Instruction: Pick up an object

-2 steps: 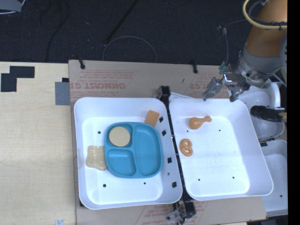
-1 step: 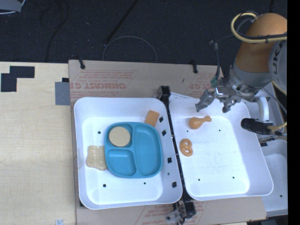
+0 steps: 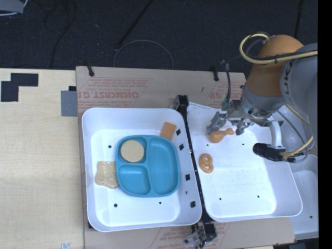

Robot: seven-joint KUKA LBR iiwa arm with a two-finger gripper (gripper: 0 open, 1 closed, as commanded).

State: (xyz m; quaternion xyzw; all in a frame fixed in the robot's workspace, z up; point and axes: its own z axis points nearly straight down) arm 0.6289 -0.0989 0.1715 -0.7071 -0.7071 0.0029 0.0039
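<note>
An orange drumstick-shaped toy (image 3: 220, 135) lies near the far left corner of the right bin (image 3: 259, 201). My gripper (image 3: 228, 126) hangs just above it, open, its two fingers spread to either side of the toy's upper end. Nothing is held between them. A small orange pretzel (image 3: 206, 163) lies a little nearer, beside the bin's left wall.
The left bin (image 3: 98, 211) holds a blue divided plate (image 3: 150, 167) with a tan round cookie (image 3: 132, 150) in one section. A pale toast slice (image 3: 106, 174) lies left of the plate, an orange block (image 3: 167, 130) behind it. A black part (image 3: 270, 152) juts over the right bin's right side.
</note>
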